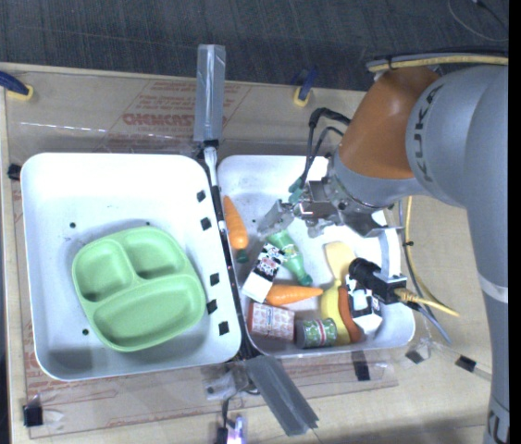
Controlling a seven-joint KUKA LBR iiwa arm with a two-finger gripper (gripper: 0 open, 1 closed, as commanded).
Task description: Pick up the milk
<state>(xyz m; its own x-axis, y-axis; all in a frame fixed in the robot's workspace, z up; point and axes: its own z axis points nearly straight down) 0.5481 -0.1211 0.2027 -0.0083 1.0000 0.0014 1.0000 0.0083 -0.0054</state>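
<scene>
Green plastic, a divided plate [140, 288], is lying in the left bin [47, 192] on the tabletop [103, 109]. Further right, the right bin [260, 169] is holding a jumble: two carrots [235, 223] [292, 294], a green bottle [290, 252], and the milk [265, 271], a small black-and-white carton sitting between them, partly overlapped. Above it the jaws [283, 213] are hanging over the bin, half lost against clutter, so their opening is impossible to judge. Right of that, the grey arm [454, 128] is covering the bin's far corner.
</scene>
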